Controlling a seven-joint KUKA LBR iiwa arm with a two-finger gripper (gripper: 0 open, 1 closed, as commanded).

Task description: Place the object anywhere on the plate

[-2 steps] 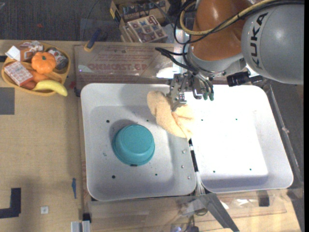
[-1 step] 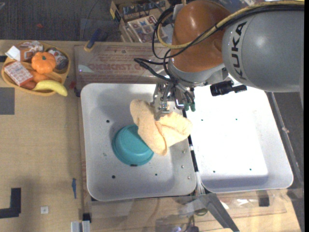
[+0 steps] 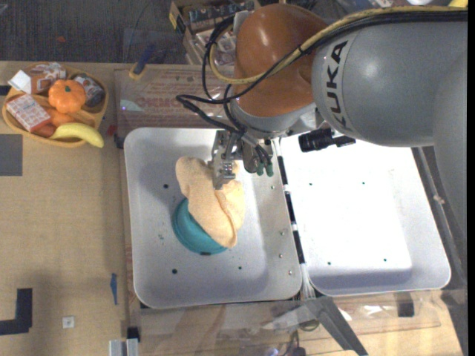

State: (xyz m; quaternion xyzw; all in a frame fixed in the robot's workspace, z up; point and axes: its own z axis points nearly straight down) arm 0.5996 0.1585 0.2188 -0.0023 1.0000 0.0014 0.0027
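Observation:
A pale yellow cloth-like object [image 3: 209,197] lies draped over a teal plate [image 3: 191,234] in the left bin [image 3: 148,273]. Only the plate's lower left rim shows from under it. My gripper [image 3: 225,170] hangs from the grey arm directly over the object's upper right part, with its fingertips down at the object's surface. Whether the fingers pinch the object is hidden by the gripper body.
The right bin [image 3: 364,221] lies beside the left one, under the arm. A yellow bowl of toy food [image 3: 52,110] with a banana and an orange sits at the bench's far left. A cardboard strip [image 3: 163,91] runs behind the left bin.

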